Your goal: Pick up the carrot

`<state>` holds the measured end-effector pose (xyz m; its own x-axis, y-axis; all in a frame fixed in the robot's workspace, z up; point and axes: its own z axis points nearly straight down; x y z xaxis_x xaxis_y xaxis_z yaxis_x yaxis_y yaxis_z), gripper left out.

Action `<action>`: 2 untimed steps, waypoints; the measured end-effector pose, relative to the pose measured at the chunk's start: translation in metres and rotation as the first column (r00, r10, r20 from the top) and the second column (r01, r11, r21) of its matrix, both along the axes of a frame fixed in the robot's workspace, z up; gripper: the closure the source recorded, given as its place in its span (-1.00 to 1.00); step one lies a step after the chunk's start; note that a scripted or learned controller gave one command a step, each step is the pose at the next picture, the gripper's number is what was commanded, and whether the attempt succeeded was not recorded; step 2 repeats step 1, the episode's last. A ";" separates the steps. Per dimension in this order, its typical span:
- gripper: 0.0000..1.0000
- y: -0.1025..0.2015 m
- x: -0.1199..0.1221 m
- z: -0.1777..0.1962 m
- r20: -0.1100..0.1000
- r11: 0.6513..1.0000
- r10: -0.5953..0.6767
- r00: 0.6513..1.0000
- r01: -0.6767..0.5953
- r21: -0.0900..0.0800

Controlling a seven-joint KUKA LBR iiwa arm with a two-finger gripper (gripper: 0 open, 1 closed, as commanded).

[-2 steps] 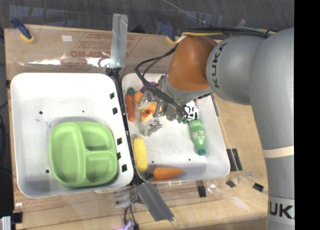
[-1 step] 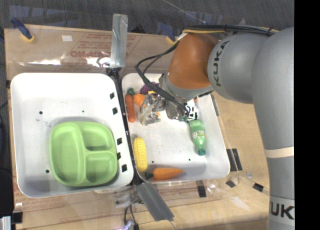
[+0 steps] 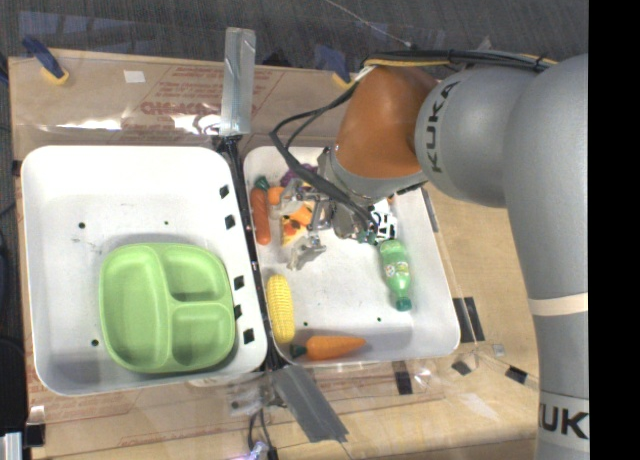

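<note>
Hovering jaws [image 3: 308, 246], grip state unreadable | carrot [image 3: 335, 347] lies toward the near rim, long axis crosswise

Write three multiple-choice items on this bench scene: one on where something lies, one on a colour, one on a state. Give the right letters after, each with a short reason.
1. Where does the green divided tray lie?
A. in the left bin
B. in the right bin
C. on the bench outside both bins

2. What colour is the bottle in the right bin?
A. red
B. green
C. blue

3. How does the carrot by the right bin's near edge stand to the gripper?
A. it hangs between the fingers
B. it lies in the bin, apart from the gripper
C. it rests on the green tray

Answers: A, the tray sits on the floor of the left bin. B, the bottle is green with a green cap. B, the carrot lies flat near the corn cob, while the gripper hovers farther up the bin.
</note>
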<state>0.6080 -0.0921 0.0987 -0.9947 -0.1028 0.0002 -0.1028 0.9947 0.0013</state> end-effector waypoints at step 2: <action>1.00 0.001 0.001 0.008 0.001 1.000 0.002 1.000 -0.002 0.000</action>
